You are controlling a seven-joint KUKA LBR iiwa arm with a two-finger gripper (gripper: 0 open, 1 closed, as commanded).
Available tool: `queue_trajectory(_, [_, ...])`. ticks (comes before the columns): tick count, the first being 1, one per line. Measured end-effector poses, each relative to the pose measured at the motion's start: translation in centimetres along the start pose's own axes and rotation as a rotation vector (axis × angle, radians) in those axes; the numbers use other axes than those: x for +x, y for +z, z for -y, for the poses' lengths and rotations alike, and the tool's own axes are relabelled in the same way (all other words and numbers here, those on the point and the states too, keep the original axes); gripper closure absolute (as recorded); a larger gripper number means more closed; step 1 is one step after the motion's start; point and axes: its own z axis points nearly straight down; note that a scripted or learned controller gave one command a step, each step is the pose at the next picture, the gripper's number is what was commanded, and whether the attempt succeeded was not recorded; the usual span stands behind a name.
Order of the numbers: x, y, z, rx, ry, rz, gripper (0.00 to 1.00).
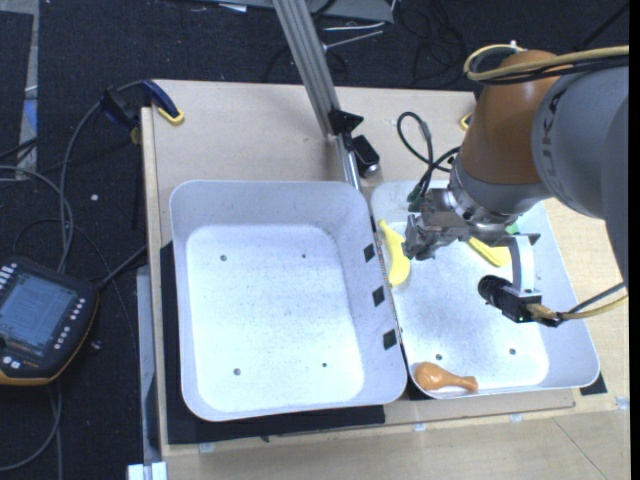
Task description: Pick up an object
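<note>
Yellow banana-shaped object [396,257] lies in right bin, against its left wall, long axis running roughly top to bottom, upper end partly hidden. Second yellow piece [488,252] sits near bin's middle, tilted, mostly covered from above (shape hard to tell). Small orange object [445,377], rounded body narrowing to thin stem pointing right, lies flat near bin's front edge, well apart from both yellow items.

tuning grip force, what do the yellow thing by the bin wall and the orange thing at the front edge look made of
Yellow banana-shaped toy: likely molded plastic or foam, judging by its flat, even colour with little glare. Orange pear-shaped object: probably smooth plastic or rubber, with a soft highlight on its rounded bulb. Both lie in the right bin, which looks like matte white plastic.
</note>
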Motion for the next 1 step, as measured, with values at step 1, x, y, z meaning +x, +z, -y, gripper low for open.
queue_trajectory(1, [5.52,-1.33,-1.59,-0.001,0.0,0.0,1.0])
